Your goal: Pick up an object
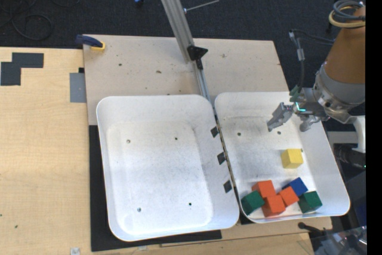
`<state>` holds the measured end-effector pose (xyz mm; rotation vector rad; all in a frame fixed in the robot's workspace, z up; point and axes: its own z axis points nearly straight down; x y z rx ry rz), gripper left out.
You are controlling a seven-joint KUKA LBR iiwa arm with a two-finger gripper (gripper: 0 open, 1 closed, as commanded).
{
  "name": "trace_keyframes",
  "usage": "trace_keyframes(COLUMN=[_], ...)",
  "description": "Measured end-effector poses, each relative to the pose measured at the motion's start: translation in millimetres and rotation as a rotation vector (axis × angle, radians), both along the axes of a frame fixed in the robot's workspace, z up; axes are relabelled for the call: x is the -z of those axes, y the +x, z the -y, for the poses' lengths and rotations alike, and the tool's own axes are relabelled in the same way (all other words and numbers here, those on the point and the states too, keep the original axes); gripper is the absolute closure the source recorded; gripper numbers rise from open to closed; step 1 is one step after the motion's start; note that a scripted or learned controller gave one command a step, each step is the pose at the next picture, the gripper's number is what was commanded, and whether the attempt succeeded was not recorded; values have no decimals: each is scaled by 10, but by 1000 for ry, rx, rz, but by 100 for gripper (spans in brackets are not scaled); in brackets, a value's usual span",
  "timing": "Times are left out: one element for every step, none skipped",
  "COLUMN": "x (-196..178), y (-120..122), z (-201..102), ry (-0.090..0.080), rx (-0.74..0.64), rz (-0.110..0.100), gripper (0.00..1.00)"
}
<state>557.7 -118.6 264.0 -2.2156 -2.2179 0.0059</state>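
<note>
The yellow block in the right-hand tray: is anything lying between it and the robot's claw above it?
No. In the camera view, the stretch between the gripper and the yellow block is bare white floor of the right bin. The other blocks lie nearer the camera.

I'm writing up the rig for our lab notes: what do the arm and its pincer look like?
The arm has an orange band over a grey wrist section, with a coiled cable above it. The pincer is grey metal with two fingers and a small teal spot at its base.
</note>
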Motion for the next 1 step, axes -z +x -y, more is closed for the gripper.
trace_keyframes(x=[-18], y=[4], z=[15], ry=[-1], rx=[3], rz=[4], gripper=[0])
